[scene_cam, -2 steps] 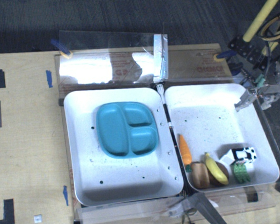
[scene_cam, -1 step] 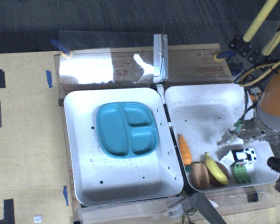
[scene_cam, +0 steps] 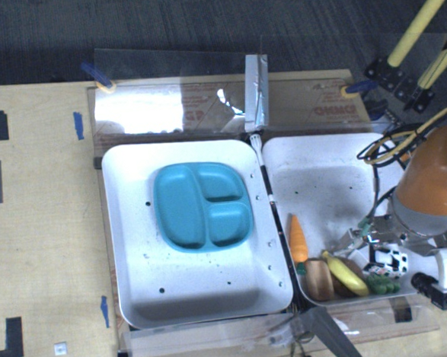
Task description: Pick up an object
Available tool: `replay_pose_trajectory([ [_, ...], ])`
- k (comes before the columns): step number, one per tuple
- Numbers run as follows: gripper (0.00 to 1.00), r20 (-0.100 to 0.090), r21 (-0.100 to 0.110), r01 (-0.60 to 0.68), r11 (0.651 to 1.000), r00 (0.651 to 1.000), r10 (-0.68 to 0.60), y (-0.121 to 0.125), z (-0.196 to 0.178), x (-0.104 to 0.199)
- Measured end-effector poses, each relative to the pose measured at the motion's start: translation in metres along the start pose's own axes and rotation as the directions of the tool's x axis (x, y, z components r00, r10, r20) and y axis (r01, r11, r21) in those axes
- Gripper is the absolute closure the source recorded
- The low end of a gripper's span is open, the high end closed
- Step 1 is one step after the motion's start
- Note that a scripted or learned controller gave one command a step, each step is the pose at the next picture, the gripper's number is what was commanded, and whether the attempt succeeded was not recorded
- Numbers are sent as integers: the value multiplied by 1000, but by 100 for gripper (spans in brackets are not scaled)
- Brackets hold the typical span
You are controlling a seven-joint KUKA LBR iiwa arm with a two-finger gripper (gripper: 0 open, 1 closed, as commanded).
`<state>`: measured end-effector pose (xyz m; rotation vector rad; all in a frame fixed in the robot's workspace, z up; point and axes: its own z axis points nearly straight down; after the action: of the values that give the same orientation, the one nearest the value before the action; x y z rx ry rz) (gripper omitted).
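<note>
My arm (scene_cam: pixel 430 186) hangs over the right bin (scene_cam: pixel 314 167), my gripper (scene_cam: pixel 369 240) low near its front corner, finger gap hard to tell, banana (scene_cam: pixel 346 274) just left-front of me, long axis slanting toward the carrot (scene_cam: pixel 297 239)
</note>
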<state>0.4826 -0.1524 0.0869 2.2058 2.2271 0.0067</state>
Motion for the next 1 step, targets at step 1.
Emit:
replay_pose_trajectory([
  [1, 100, 2, -5, -5, 1000, 1000, 5, 1, -10, -2],
])
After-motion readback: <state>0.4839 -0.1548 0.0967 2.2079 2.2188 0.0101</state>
